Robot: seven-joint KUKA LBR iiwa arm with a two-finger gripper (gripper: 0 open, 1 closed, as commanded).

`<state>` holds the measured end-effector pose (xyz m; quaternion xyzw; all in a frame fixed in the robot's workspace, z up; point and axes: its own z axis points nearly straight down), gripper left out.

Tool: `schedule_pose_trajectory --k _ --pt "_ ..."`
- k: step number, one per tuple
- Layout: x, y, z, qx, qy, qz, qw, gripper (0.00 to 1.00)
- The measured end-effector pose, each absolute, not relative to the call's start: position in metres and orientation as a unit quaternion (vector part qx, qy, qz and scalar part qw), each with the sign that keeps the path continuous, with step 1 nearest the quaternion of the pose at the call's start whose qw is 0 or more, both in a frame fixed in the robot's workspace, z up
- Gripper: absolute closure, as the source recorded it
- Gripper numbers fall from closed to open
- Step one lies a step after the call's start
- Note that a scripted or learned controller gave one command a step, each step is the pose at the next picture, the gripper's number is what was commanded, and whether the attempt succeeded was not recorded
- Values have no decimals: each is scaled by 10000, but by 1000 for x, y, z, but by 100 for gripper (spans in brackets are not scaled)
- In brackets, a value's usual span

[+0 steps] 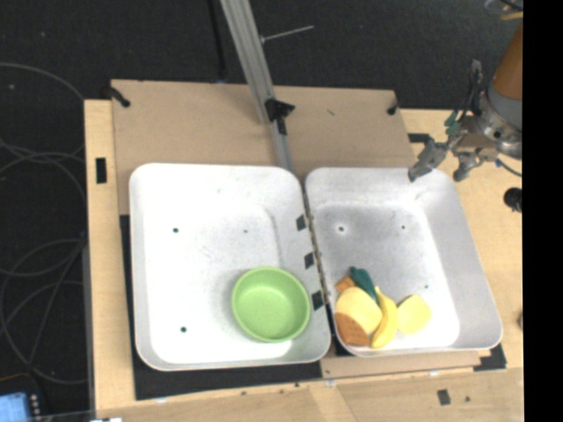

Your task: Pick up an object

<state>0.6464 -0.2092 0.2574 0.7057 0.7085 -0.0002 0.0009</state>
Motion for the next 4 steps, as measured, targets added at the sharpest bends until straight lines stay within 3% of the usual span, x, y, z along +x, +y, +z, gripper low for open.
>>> schedule_pose_trajectory --k 1,4 --pt "646 -210 257 7056 7086 -11 13 0" --pt "644 -203 106 7056 7086 -23 -2 0"
